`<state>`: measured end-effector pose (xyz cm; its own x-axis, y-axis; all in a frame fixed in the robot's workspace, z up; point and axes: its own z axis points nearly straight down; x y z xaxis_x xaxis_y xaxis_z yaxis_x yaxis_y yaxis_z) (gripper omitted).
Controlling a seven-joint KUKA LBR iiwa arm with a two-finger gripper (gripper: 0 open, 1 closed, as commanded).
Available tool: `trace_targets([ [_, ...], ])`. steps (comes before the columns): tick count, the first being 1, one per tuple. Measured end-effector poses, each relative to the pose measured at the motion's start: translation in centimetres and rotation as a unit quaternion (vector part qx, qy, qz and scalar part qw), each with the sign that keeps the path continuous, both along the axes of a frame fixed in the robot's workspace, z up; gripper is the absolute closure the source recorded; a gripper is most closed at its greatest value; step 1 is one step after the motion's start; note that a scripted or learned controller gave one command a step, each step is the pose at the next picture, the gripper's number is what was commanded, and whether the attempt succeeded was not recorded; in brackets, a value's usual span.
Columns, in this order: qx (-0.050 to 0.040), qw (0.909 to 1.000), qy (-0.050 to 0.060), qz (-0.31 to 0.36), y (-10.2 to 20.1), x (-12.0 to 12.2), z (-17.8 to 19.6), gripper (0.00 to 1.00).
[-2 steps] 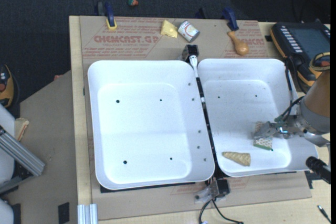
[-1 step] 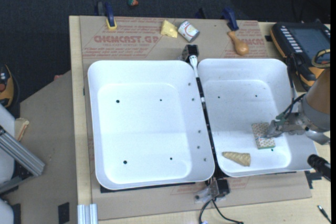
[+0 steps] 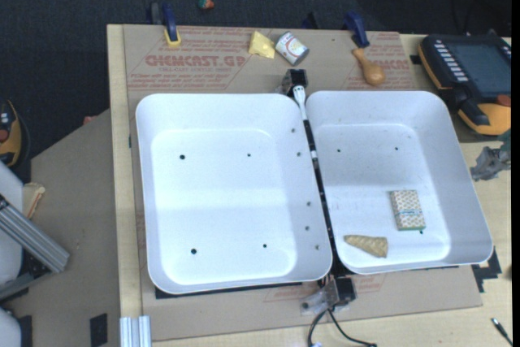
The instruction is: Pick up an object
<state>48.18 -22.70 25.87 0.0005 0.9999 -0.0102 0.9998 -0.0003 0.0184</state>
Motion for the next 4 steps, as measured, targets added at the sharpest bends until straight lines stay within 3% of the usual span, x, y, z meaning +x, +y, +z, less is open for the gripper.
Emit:
trace_targets([
  [1,0.0083,0.9999,0.012,0.005,9.7,0.4,-6.3,1.0],
  [2,0.0028,1.0,-0.001,0.002,9.5,-0.1,11.1,1.0],
  [3,0.007,0.9999,0.014,0.004,18.1,-0.3,1.2,1.0],
  [4,0.0025,1.0,0.0,-0.001,13.1,1.5,15.1,1.0],
])
